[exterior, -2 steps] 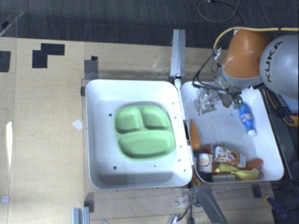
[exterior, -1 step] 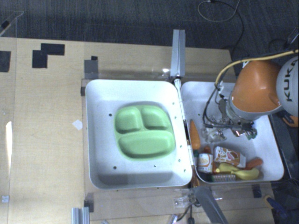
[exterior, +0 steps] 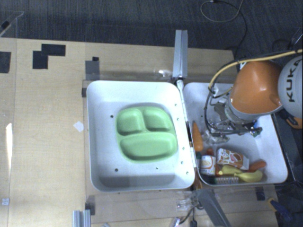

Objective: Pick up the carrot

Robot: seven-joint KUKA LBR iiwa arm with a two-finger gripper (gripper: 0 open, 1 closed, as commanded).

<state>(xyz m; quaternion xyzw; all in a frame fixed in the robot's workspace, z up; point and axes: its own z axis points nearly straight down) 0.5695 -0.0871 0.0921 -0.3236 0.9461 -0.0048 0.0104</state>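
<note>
Carrot lay along left wall of right bin, near can. My claw hung just right of carrot, lined up for pick; grip state I could not tell.

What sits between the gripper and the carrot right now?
In the camera view, only bare white floor of the right bin lies between the gripper and the carrot, which rests along the bin's left wall.

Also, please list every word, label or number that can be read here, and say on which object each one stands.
"KU": on the arm's grey casing, cut off by the edge.
Red-and-white packet in the right bin: print too blurred to read.
Small can beside it: label too small to read.
</note>
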